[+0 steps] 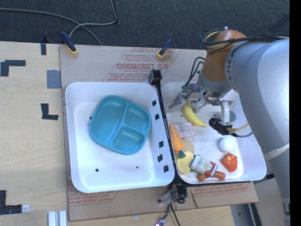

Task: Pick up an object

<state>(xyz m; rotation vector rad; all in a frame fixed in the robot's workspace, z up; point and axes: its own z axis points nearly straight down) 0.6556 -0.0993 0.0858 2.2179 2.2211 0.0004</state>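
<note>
The right bin [249, 140] holds several toy foods. A yellow banana [194, 117] lies near its far side. Below it are an orange carrot [176, 138], a white egg [227, 144], a red strawberry-like piece [229, 162], a yellow fruit [184, 162] and a small carton [200, 164]. My gripper [187, 100] hangs under the orange-banded wrist, just over the banana's upper end. Its fingers look spread apart, one finger [174, 103] slanting toward the bin divider. Nothing is held between them.
In the left bin [75, 140] lies a blue divided plate [120, 125]. The black divider [161, 121] runs between the bins. The grey arm covers the right bin's far right corner. Two blue-yellow clamps [69, 42] pin the cardboard at the back.
</note>
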